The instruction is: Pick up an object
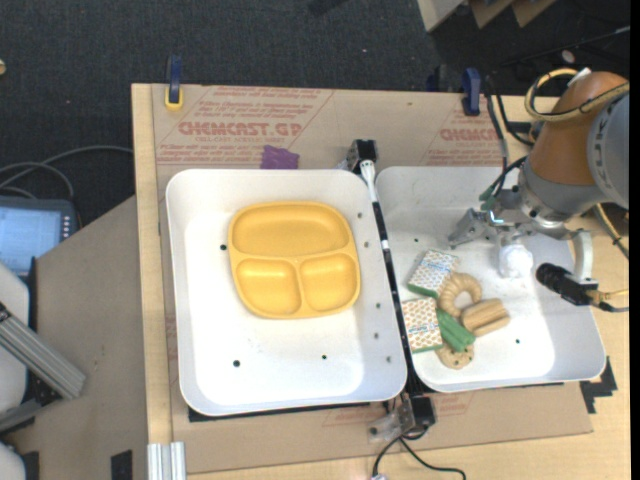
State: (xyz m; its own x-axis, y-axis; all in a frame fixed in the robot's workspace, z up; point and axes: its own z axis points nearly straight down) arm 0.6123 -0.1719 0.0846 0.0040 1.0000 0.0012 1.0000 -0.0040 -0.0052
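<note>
The left bin (200, 298) holds 1 thing, a yellow divided plate (294, 258) with 3 compartments, lying flat toward the bin's far half and well apart from the arm.

The right bin (570, 358) carries the clutter. Nearest the divider lie 2 patterned fabric squares (428, 293), one beyond the other, with a green piece (455, 330) across the nearer one. Just beside them sits a tan wooden ring (460, 293), touching a tan wooden block (485, 316). Farther right, a small white object (516, 259) rests on the bin floor, too pale against the bin to name more closely.

The gripper (490, 226) hangs over the far half of the right bin, under the arm's orange band (572, 118). Its fingers look spread, with nothing between them, tips near the bin floor on bare white surface.

By my judgement the step in hand is the approach: no object is gripped yet. The nearest candidates are the white object, just to the gripper's right, and the ring and block pile, nearer the camera. The next move calls for centring the spread fingers over 1 of these, then closing.
</note>
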